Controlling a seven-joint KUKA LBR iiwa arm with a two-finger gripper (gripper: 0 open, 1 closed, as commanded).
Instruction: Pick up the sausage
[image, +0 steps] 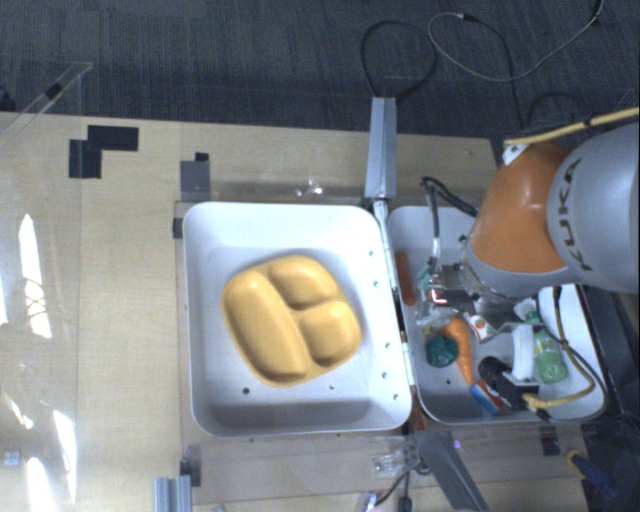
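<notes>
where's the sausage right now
The sausage lies in the right bin, tight along its left wall next to the divider, above the carrot and green item.

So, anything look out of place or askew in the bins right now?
Nothing looks spilled or damaged. The yellow three-part tray sits turned at an angle in the left bin. The sausage lies tight against the right bin's left wall, apart from the carrot and other toys bunched below the arm.
</notes>
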